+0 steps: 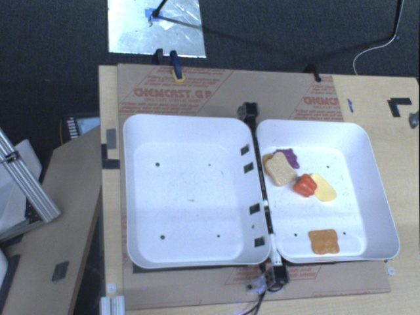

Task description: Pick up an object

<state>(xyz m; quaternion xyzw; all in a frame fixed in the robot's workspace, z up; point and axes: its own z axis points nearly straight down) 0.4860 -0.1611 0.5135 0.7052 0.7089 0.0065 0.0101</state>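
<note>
The right bin (367,176) holds several small toy foods. A tan bread slice (279,168) lies near the bin's left wall with a purple piece (287,156) touching its upper edge. A red-orange piece (304,186) sits beside a yellow piece (323,188) near the bin's middle. An orange-brown square piece (323,241) rests alone near the front wall. A small grey bit at the far right edge (414,119) may belong to the arm.
The left bin (138,176) stands beside the right one, joined by black clips along the shared wall (254,189). Both rest on a cardboard sheet (216,87). A shiny metal plate (156,17) lies beyond the bench. An aluminium rail (26,182) stands at the left.
</note>
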